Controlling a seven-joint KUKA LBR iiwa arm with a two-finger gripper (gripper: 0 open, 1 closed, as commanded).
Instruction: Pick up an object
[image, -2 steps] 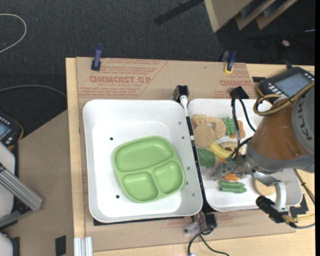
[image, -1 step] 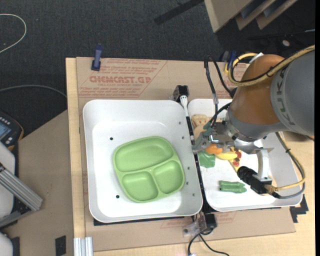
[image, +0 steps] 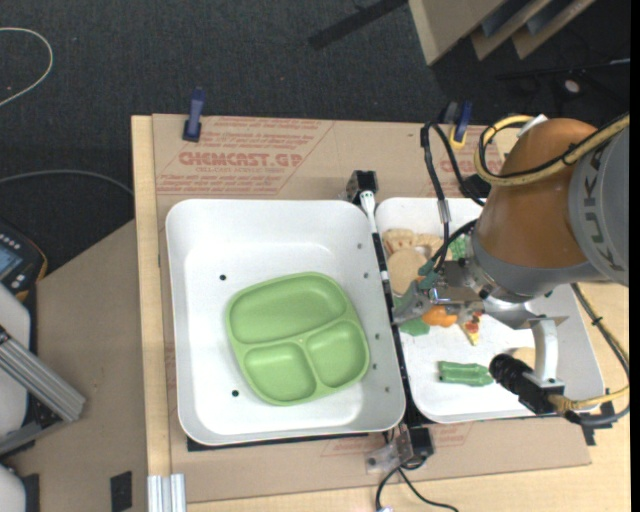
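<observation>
You see the gripper (image: 432, 300) low in the right bin (image: 430, 395), down among the small toys by an orange one (image: 440, 318), but you cannot tell if it grips anything.

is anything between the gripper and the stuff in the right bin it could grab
Nothing visible does. The gripper hangs low in the right bin, right at the clustered objects: an orange piece beside it, a green piece lying apart toward the front.

**Count of things on the bench**

Two white bins: left bin (image: 190, 300), right bin (image: 500, 400). One green divided plate (image: 297, 337) in the left. In the right, one green piece (image: 464, 374), one orange piece (image: 441, 318), two tan pieces (image: 404, 266); others hidden.
</observation>
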